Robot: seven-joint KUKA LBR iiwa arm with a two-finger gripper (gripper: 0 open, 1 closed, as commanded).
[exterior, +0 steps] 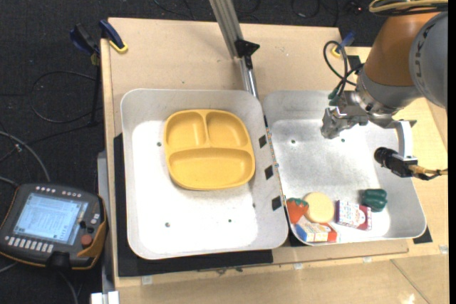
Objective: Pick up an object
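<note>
A yellow divided tray (pixel 209 149) lies in the left bin (pixel 142 224). Along the near edge of the right bin (pixel 342 167) sits a cluster of small objects: a round pale yellow piece (pixel 319 208), a red and orange piece (pixel 297 210), a small printed box (pixel 352 214), a red and white carton (pixel 315 231) and a dark green piece (pixel 374 198). My gripper (pixel 332 124) hangs over the far part of the right bin, well apart from the cluster. Nothing shows under it.
A metal pole (pixel 226 11) slants across the far side of the bench. A teach pendant (pixel 50 221) lies on the floor at the left. A black and white fitting (pixel 395 159) sticks out of the arm over the right bin's right side.
</note>
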